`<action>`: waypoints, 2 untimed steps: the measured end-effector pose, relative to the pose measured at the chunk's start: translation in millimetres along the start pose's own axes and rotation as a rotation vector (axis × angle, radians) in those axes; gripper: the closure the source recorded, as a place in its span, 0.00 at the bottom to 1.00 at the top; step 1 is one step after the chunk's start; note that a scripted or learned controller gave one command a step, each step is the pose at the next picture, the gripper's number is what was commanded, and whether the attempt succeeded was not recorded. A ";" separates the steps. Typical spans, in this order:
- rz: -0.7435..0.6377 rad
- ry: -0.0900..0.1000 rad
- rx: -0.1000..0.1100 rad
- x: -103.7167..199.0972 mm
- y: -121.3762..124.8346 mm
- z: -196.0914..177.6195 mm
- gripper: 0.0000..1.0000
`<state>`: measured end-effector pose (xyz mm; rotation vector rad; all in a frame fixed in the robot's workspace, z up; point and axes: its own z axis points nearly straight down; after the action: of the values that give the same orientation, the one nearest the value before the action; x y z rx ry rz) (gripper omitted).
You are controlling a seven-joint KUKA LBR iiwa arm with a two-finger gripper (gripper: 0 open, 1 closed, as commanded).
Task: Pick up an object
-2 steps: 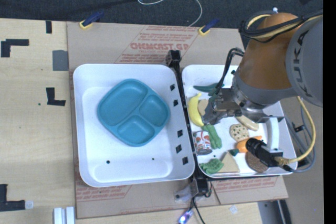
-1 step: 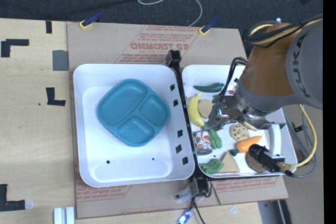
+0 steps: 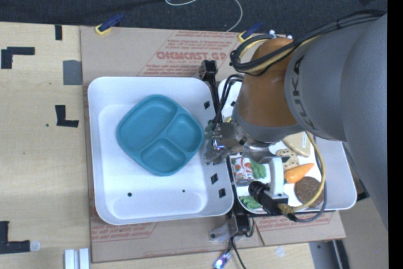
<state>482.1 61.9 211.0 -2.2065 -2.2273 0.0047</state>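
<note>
One blue divided plate (image 3: 160, 134), two white bins (image 3: 107, 135).

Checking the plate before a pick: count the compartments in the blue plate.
3. The blue plate lies in the left bin: one large compartment at its upper left, one at right, one smaller at the bottom. None looks hidden.

Even, fairly bright overhead light; the left bin (image 3: 101, 135) glares white with soft shadows inside its walls. The near arm (image 3: 352, 85) looks blurred, and detail is coarse.
</note>
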 end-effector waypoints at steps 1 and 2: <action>0.002 0.002 -0.020 31.9 2.2 -139.0 1.00; 0.010 -0.004 -0.014 -10.2 55.5 -191.3 1.00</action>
<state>539.0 51.9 401.9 -2.2269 -2.2249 -0.0063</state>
